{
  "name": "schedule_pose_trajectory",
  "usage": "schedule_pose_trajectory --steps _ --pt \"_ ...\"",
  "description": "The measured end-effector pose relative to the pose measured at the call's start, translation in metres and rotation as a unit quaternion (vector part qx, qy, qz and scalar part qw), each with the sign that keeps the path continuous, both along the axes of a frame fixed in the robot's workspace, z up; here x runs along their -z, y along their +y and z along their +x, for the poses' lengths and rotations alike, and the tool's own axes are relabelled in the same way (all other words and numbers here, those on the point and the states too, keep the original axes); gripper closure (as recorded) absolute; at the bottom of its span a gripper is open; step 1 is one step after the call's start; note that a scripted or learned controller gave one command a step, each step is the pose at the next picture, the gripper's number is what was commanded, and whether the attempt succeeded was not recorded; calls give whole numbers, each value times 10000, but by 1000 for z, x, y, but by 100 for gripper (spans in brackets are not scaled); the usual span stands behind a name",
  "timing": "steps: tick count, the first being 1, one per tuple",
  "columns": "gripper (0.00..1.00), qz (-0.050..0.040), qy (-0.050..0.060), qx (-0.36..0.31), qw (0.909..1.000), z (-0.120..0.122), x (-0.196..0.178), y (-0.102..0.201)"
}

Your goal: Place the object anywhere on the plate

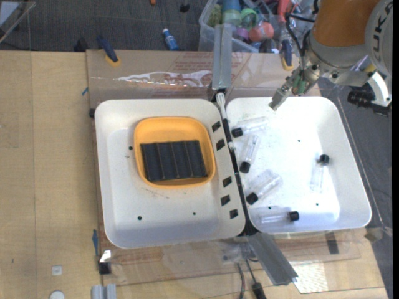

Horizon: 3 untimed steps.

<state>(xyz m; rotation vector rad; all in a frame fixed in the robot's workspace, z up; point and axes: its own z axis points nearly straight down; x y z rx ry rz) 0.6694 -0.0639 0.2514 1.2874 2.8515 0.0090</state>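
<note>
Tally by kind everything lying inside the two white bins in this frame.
clear vials with black caps: 5
orange plate: 1
black ridged block: 1
Total: 7

Orange plate (174, 128) bearing a black ribbed block (173, 161); white bins (118, 223); clear vials (264, 184) with black caps; tan counter (43, 167); grey arm (349, 23) banded orange.
</note>
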Motion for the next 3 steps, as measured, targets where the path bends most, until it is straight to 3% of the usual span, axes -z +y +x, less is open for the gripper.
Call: schedule_pose_trajectory --steps 1,2,3 --pt "100 -9 31 -434 9991 -6 -9 -10" --pt "100 -21 27 -1478 9890 -10 -54 -40" --pt "100 -25 30 -1827 9832 -16 -183 -90"
